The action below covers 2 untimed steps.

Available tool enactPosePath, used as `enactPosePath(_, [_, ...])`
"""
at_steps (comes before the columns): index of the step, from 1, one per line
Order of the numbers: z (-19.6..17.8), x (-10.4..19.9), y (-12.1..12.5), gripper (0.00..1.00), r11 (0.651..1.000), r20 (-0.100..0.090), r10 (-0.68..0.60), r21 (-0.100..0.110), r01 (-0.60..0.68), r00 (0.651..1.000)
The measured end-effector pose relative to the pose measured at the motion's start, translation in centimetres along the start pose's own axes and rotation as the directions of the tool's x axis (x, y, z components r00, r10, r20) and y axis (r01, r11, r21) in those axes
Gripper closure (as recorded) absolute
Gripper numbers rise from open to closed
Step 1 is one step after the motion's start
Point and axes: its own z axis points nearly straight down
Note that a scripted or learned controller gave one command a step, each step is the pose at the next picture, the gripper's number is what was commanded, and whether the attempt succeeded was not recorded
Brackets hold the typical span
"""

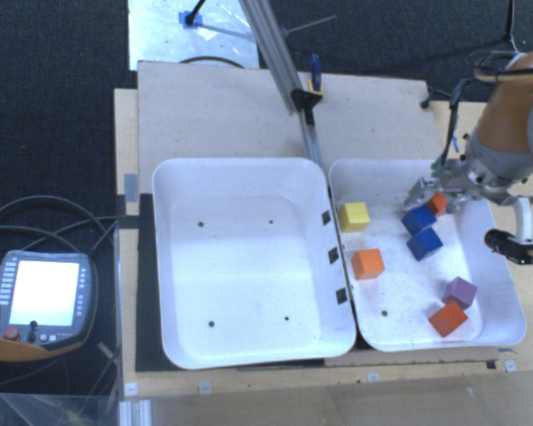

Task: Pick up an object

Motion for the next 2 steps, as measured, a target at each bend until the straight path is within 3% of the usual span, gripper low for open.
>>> enactPosePath(1, [4.4, -0.2, 0.4, 0.00, 1.000, 0.000, 0.001, -0.004, -0.001, 1.000])
enactPosePath(2, [6.3, -0.2, 0.5, 0.00, 1.000, 0.000, 0.001, -0.002, -0.001, 1.000])
